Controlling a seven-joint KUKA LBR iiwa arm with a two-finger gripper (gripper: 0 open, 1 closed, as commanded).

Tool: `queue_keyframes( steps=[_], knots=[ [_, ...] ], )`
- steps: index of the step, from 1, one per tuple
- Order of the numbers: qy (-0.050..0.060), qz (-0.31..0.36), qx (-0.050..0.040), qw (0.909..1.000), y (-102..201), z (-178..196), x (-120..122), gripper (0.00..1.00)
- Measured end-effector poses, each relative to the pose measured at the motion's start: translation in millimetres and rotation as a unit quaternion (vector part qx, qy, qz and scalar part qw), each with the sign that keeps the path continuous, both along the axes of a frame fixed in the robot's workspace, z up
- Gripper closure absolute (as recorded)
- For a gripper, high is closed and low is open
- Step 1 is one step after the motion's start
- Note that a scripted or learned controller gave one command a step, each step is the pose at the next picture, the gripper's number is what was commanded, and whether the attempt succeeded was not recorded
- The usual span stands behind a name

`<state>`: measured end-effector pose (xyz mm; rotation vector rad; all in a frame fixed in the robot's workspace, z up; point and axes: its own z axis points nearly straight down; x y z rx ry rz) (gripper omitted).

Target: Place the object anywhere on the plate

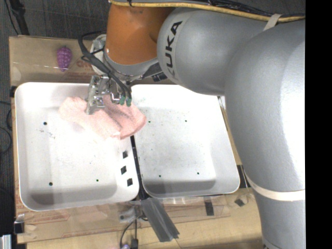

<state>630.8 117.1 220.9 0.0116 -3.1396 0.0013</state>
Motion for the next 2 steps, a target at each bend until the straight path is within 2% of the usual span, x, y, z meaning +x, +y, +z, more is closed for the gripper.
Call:
queue_keyframes(
  steps=[1,2],
  knots=[
    [-0.001,0.001,0.0,1.0,50.4,6.0,-11.4,1.0],
    [-0.001,0.001,0.0001,1.0,50.3,6.3,-11.2,0.0]
  ],
)
